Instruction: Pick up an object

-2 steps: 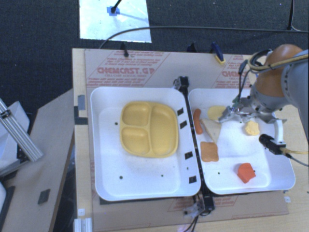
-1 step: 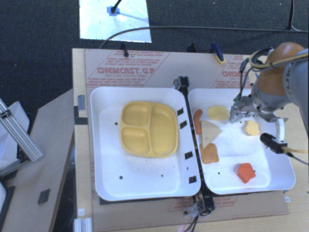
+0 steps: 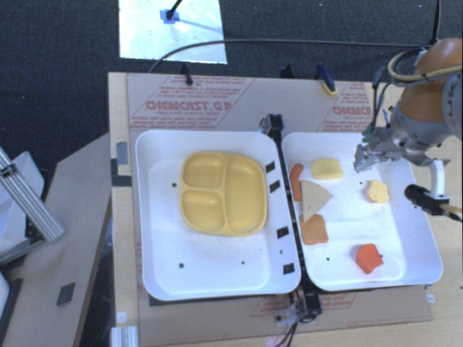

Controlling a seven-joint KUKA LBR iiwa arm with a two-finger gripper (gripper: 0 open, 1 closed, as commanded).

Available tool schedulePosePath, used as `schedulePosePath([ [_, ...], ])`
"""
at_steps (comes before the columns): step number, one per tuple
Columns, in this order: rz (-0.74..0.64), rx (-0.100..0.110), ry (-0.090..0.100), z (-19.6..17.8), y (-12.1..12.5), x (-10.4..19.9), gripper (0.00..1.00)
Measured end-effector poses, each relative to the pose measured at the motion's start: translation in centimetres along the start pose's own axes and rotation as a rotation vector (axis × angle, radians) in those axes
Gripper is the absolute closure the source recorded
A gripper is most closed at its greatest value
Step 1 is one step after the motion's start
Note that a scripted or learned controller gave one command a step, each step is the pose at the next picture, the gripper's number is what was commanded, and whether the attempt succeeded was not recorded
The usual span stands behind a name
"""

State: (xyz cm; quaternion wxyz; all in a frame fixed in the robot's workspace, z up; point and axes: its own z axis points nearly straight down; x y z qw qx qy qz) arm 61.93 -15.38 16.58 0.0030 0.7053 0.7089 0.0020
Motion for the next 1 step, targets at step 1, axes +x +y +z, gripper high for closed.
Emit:
schedulePosePath([
  [1, 0.0, -0.001, -0.001, -6.07, 0.22, -0.9, 1.0],
])
